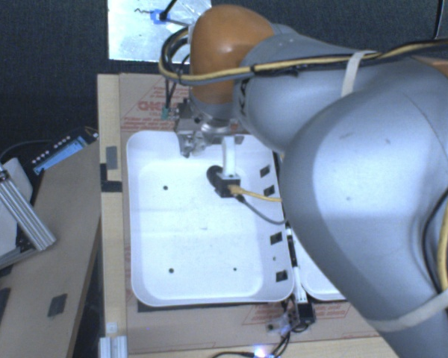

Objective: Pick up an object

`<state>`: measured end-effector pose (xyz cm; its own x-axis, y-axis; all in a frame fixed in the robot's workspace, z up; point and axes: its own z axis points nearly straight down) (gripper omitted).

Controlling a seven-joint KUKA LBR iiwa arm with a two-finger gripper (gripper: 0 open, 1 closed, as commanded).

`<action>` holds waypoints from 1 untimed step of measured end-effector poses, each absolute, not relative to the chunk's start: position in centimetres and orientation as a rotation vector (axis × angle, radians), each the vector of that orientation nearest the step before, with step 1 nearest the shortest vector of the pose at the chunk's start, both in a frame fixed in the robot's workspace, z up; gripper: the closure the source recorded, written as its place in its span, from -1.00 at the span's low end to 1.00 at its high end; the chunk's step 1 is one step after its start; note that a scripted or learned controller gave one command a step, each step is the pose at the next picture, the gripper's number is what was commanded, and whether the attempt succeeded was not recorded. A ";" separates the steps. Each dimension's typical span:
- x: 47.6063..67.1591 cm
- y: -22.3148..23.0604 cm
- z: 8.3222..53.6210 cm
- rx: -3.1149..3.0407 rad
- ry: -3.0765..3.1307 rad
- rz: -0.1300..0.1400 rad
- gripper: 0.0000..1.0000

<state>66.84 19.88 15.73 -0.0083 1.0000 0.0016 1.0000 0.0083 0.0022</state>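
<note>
My gripper (190,142) hangs over the far edge of the left white bin (137,230), just below the orange wrist band (224,47). Nothing is seen held in it. The bin floor in sight carries only a few small dark dots (166,188). The grey arm (358,162) sweeps in from the right and hides almost all of the right bin (325,292), of which a near corner shows. Whatever lies under the arm is hidden.
Both bins rest on a cardboard sheet (110,222). An aluminium rail (15,207) and a blue-edged device (60,151) lie off to the left on the bench. A crinkled foil sheet (145,21) sits behind the bins.
</note>
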 end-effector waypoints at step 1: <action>66.9 23.7 23.1 2.211 2.228 0.013 1.00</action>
